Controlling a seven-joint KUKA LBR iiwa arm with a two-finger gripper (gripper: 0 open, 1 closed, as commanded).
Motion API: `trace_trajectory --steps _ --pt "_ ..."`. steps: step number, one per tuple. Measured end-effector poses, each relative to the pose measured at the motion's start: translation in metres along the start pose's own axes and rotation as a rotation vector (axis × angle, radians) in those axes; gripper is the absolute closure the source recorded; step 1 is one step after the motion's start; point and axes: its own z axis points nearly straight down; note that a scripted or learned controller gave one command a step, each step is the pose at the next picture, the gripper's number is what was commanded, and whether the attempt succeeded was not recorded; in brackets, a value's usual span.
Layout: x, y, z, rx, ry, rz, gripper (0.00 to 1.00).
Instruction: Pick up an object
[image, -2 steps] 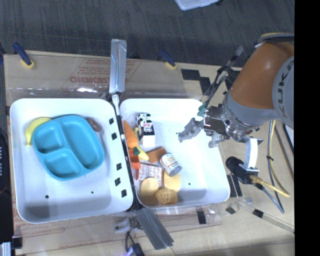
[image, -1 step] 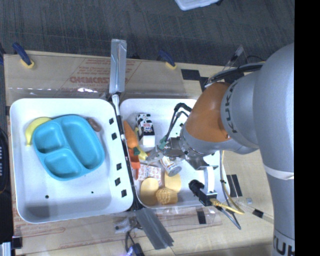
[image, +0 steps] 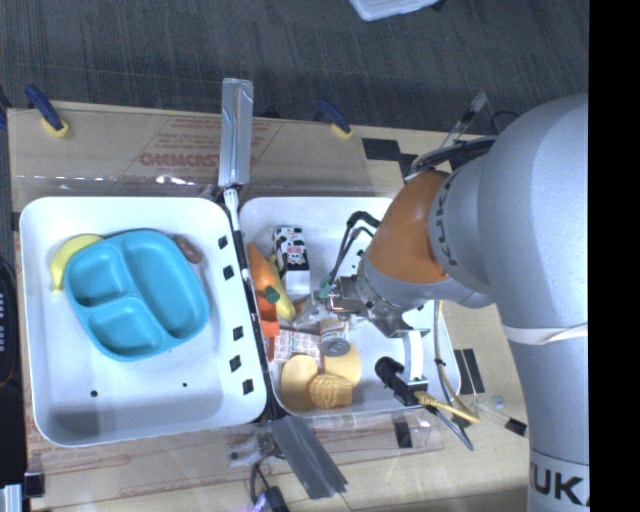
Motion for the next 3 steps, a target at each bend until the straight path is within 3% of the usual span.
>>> trace_trajectory --steps 1,2,3 --pt "0.0 0.0 -0.009 0.002 0.0 -0.005 1.0" --pt "0.098 0.042 -0.105 -0.008 0.005 -0.032 1.0" --pt "0.119 0.058 -0.139 -0.002 0.0 -0.196 1.0"
